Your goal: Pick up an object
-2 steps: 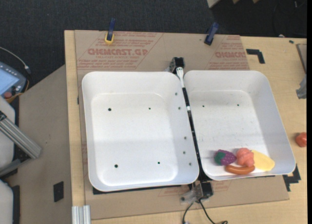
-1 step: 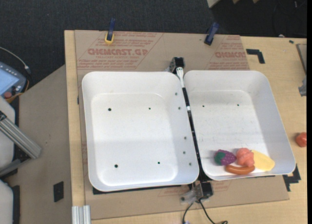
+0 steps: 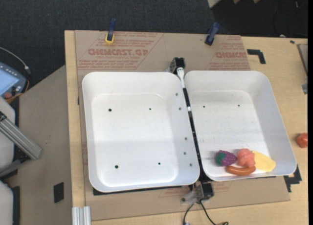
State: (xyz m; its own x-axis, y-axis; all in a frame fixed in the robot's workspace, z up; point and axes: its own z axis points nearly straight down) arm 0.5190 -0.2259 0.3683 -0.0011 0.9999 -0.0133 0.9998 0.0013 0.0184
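Observation:
Several small toys lie together in the near right corner of the right bin (image 3: 254,87). A purple bunch of grapes (image 3: 226,158) is leftmost. Beside it sits a pink-red lumpy toy (image 3: 246,157), and a yellow piece (image 3: 264,162) lies to its right. An orange sausage-shaped toy (image 3: 240,170) lies in front of them, touching the pink toy.
The left bin (image 3: 98,116) stands beside the right one, joined by a black strip with clips. Both rest on a brown board with blue clamps (image 3: 212,33) at the back. A small orange object (image 3: 302,140) lies on the board right of the bins.

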